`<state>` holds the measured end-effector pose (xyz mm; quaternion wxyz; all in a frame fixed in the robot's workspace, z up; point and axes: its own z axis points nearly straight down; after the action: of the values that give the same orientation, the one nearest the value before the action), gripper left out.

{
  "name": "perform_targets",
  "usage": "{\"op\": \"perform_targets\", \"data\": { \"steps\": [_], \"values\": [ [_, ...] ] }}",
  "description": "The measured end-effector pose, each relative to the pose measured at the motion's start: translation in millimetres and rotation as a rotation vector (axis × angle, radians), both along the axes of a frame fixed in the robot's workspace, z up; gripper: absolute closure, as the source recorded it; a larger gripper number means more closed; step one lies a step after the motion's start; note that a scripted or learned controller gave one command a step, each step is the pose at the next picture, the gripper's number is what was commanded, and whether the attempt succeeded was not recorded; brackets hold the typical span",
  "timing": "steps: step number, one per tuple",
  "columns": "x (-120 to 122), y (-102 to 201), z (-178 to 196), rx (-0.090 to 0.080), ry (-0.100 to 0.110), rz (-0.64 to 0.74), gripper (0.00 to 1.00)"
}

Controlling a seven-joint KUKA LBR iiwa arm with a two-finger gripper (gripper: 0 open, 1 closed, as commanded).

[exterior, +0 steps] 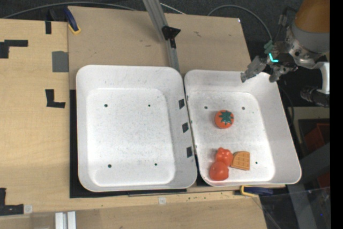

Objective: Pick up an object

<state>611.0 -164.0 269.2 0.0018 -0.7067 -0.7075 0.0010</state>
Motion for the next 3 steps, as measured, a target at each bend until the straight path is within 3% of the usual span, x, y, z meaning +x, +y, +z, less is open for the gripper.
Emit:
{"op": "perform_targets", "data": {
  "steps": [1, 3],
  "values": [
    [0.6, -0.1, 1.8, -0.001, -0.003, 0.001, 0.00],
    [-0.1, -9.4, -109.5, -0.001, 0.005, 0.000, 0.00]
  ]
}}
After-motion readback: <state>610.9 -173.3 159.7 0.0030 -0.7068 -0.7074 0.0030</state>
